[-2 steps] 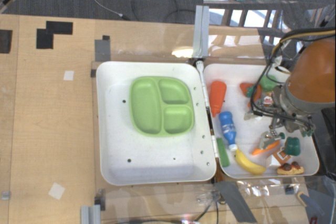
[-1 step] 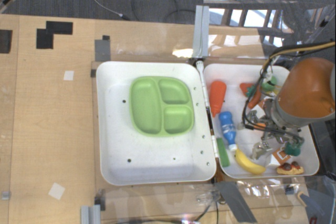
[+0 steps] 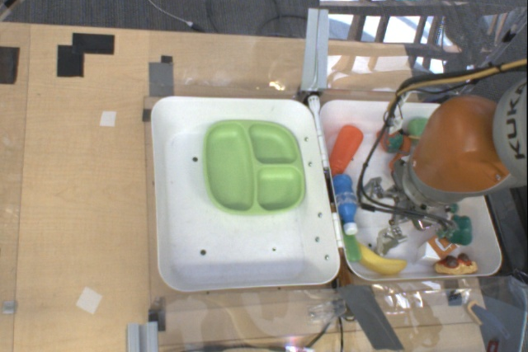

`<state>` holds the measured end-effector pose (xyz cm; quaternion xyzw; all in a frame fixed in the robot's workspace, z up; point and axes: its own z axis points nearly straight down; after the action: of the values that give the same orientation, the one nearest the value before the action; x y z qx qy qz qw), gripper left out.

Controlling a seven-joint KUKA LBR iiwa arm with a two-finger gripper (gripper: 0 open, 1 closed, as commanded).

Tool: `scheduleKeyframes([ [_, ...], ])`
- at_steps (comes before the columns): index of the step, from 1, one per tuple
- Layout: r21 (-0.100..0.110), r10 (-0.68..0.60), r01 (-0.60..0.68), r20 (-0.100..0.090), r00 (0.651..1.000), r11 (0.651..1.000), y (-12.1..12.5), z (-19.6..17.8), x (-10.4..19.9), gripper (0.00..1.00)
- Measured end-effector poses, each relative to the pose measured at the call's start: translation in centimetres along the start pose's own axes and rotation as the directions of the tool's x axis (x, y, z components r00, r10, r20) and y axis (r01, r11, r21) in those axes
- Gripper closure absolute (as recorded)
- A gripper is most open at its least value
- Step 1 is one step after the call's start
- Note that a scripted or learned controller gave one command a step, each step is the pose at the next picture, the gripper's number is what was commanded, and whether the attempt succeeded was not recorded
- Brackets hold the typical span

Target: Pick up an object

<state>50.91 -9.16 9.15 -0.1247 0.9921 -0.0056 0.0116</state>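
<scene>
Several toys lie around my gripper (image 3: 394,237); whether it's open or closed, I cannot tell. Banana (image 3: 380,261) just below it (light, smooth, curved): I'd grasp mid-body.

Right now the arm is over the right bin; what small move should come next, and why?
Probably a short straight descent. The hand hangs low in the right bin, just above the banana near the front wall, with nothing seen between its fingers. The blue bottle lies close on the left, so going straight down, not sideways, seems safest.
</scene>
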Motion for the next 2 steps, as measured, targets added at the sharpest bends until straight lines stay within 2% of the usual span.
scheduleKeyframes([
  [1,-0.009,-0.079,0.079,-0.005,0.997,0.997,-4.7,0.2,-2.7,0.0],
  [2,-0.01,0.085,-0.085,-0.007,0.996,0.996,-2.0,0.5,-9.7,0.0],
])
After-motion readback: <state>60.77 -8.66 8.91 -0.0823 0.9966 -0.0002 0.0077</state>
